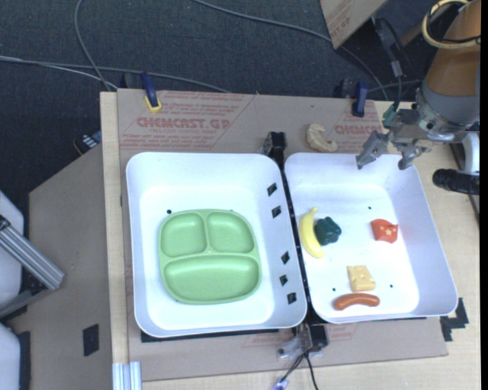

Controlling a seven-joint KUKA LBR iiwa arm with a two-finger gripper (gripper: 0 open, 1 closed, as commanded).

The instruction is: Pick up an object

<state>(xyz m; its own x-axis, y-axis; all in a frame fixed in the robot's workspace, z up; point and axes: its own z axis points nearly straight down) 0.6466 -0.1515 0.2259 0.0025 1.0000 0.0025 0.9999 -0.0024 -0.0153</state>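
Floor (191, 46): dark grey-blue carpet, covers 9 through 12 o'clock. Cables (91, 61) trail across carpet at 11 o'clock. Table (114, 228): pale wood, topped by brown board (198, 118) with red lettering. Blue clamps (151, 93) on far table edge, 11 and 1 o'clock. Cardboard box (347, 19) at 1 o'clock. Aluminium rail (27, 251) at 9 o'clock. Lighting even, soft.

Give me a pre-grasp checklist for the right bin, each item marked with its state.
1. Two-finger gripper open, nothing between its fingers: ok.
2. Gripper above a target: not ok; it hangs over the right white bin's far edge.
3. Red toy piece stands apart: ok.
4. Yellow toy banana free of neighbours: not ok; the dark green toy touches it.
5. Yellow cheese block clear of the orange sausage: cannot tell.
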